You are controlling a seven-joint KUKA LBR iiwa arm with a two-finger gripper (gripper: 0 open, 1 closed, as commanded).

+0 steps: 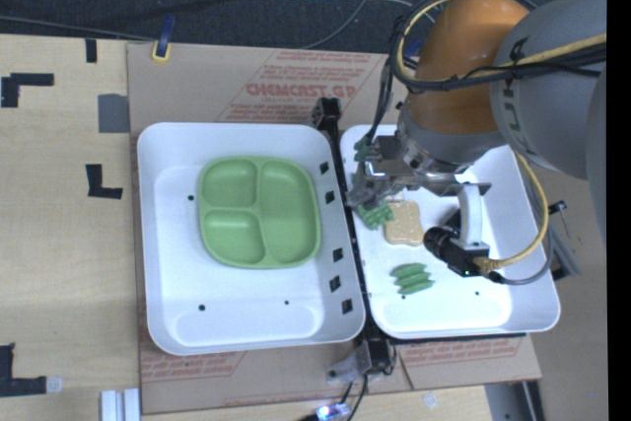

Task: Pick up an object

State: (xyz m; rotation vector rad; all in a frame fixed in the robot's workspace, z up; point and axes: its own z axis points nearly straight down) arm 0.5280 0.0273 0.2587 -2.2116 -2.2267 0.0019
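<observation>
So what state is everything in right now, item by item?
Pale green divided plastic plate: lying flat in the left white bin, nothing on it.
Tan bread-shaped toy: lying flat in the right white bin, beside the tool.
Small green pea-pod toy: lying loose on the right bin's floor.
Tool: down low over the right bin's left side; grip unclear.

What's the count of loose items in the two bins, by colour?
Green: 3 - divided plate in the left bin, pea pods and a small green item by the gripper, both in the right bin
Tan: 1 - flat toast-like piece, right bin
Total: 4
</observation>
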